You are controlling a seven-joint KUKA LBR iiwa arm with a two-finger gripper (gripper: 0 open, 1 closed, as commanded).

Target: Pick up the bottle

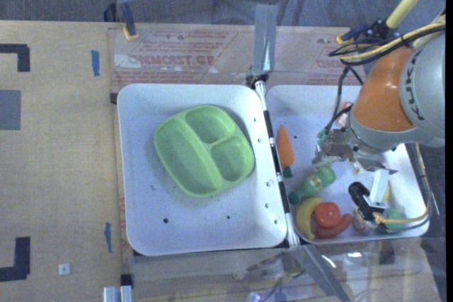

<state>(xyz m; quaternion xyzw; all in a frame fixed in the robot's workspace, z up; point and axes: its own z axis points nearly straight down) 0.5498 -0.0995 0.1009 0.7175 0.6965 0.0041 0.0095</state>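
A small green bottle (313, 184) lies on its side in the right bin (306, 104), near the bin's front left. My gripper (330, 156) hangs over the right bin, directly above and slightly behind the bottle's upper end. The grey wrist and orange band cover much of the bin's right half. Whether the gripper touches the bottle is hidden by the wrist.
An orange carrot (284, 145) lies along the right bin's left wall. A yellow banana (304, 213) and a red pepper-like toy (328, 218) sit in front of the bottle. The left bin (141, 223) holds a green divided plate (204, 149).
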